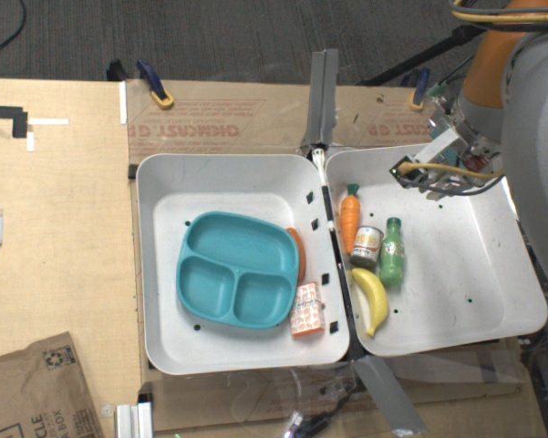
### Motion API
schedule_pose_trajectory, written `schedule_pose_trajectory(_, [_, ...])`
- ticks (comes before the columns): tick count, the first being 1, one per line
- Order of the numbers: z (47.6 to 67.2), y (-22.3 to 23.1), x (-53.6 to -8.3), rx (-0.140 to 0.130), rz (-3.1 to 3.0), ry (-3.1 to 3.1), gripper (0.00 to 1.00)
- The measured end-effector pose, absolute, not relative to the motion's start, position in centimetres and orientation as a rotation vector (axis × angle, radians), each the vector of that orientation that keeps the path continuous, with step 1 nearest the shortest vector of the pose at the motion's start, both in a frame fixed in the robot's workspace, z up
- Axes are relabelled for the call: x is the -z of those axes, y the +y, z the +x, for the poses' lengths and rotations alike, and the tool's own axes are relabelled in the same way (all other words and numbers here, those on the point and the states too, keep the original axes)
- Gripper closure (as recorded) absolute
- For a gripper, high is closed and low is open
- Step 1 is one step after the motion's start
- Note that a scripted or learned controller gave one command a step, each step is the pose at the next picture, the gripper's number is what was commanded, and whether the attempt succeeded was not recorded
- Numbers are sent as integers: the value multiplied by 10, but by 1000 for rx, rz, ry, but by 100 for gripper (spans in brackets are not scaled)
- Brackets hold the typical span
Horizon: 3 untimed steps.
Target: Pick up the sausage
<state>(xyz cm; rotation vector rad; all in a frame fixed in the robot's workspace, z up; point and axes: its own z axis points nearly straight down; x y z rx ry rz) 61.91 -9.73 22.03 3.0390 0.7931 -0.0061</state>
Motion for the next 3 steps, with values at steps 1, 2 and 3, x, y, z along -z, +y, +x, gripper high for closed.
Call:
schedule_pose_trajectory(1, [639,-94,-254,5,3124,317,0])
schedule_pose_trajectory(2, [623,-46,-237,10,3072,659,0])
schedule_pose_trajectory(3, [623,-46,-245,18,3070,663,100])
